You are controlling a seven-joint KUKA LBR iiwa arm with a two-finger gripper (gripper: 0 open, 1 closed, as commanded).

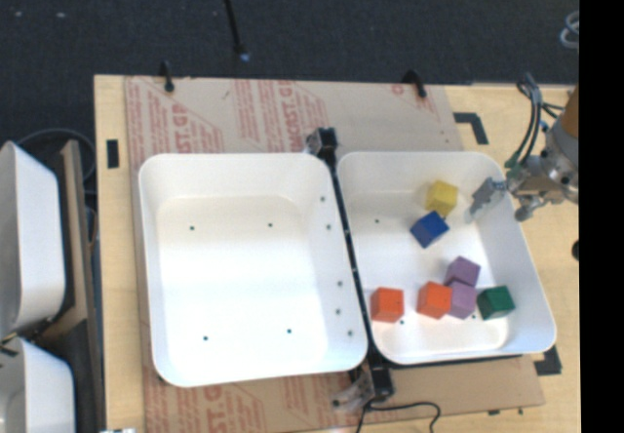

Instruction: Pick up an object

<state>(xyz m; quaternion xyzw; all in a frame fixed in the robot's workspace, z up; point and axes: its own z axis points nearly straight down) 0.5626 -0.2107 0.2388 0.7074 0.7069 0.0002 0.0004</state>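
Presently the pincer (503,195) hangs spread and unladen just right of the yellow cube (442,196); blue cube (429,228) just below it.

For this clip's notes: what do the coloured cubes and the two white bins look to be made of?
The coloured cubes, for example the blue cube and yellow cube, look like painted wood or solid plastic: flat, even colour, crisp edges, no glare. Which one is unclear. The right bin and left bin look like thin moulded plastic: smooth white, rounded corners, soft sheen.
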